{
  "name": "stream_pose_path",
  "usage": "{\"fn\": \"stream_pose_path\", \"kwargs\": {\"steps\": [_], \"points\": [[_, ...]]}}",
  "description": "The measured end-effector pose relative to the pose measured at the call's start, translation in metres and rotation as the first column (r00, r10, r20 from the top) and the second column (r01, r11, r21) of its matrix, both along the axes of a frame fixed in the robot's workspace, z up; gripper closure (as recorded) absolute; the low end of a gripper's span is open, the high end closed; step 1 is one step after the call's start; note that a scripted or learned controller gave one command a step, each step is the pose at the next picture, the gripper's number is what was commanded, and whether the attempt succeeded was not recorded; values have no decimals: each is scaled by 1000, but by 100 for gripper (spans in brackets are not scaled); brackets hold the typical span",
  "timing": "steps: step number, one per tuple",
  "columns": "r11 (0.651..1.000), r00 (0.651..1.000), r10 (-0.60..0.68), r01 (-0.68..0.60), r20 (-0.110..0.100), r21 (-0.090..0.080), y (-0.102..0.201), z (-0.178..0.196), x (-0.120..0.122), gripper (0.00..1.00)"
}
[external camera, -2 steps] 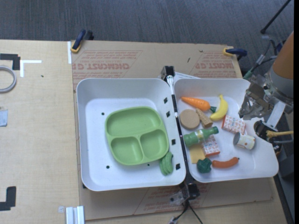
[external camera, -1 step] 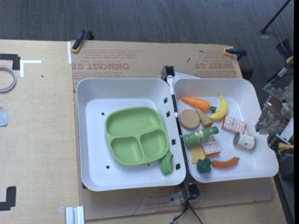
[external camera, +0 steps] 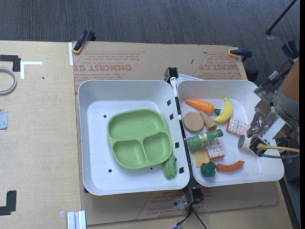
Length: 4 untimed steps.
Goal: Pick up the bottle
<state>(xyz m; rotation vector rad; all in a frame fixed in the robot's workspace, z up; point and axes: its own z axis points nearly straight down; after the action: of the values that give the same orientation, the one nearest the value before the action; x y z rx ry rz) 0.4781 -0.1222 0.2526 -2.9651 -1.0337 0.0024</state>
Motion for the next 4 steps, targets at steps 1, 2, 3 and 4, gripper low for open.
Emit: {"fn": "stream_pose_path", "kwargs": {"steps": [1,2,3,4], "points": [[978,978,-209,209,-1,0,5,-21,2,100],[927,927,-375,375,0,0,24,-36,0,100],[906,906,-423,423,-1,0,76,-61,0,100],[900,900,-436,436,1,-1,134,-53,0,100]]}}
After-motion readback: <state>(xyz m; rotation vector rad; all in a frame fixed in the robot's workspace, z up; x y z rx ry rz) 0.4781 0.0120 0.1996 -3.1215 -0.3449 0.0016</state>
